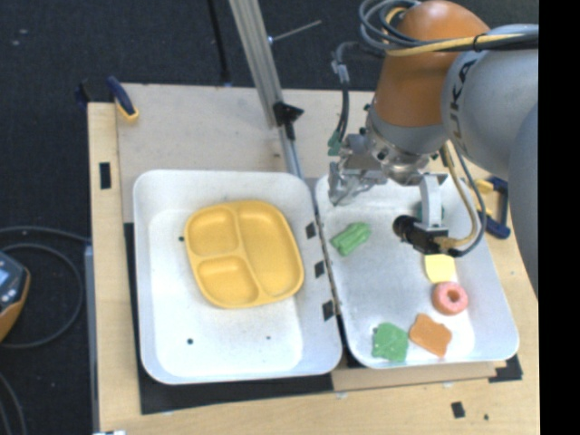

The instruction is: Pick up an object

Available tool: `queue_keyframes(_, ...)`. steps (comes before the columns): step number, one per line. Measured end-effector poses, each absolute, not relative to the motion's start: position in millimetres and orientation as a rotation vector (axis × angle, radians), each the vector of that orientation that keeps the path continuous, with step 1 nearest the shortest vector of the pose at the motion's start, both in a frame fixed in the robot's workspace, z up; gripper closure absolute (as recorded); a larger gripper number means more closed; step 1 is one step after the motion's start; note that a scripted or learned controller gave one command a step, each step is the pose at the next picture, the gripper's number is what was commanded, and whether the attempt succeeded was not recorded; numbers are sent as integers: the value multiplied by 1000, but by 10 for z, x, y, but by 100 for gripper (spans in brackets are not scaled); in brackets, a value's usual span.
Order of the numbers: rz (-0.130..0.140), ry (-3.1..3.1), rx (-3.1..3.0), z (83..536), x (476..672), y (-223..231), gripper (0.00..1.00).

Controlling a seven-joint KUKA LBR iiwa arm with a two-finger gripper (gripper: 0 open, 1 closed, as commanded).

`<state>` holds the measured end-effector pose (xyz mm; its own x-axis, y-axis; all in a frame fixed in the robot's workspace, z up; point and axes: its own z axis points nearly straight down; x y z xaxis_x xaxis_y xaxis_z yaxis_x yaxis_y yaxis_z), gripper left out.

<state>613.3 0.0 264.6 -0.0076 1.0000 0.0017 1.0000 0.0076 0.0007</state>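
On the bench, the right bin (494,333) is being hovered over by the gripper (344,187), finger state can't be told, with a descent onto the green piece (350,237) probably being needed next.

A single camera hangs above the desk (208,130) and looks down at a slant, from the near side toward the far edge, so the far edge sits high in the frame and the near edge low. It stands far enough back to take in both white bins whole: the left bin (159,333) and the right bin (494,329), side by side, with dark floor around the desk at the top and left. The arm (426,71) enters from the right and looms large, being nearer the lens than the bins.
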Motion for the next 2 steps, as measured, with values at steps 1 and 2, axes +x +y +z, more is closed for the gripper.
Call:
queue_keyframes(1,-2,-2229,-2212,2693,5975,470,100)
queue_keyframes(2,1,-2228,-2213,2536,5831,892,100)
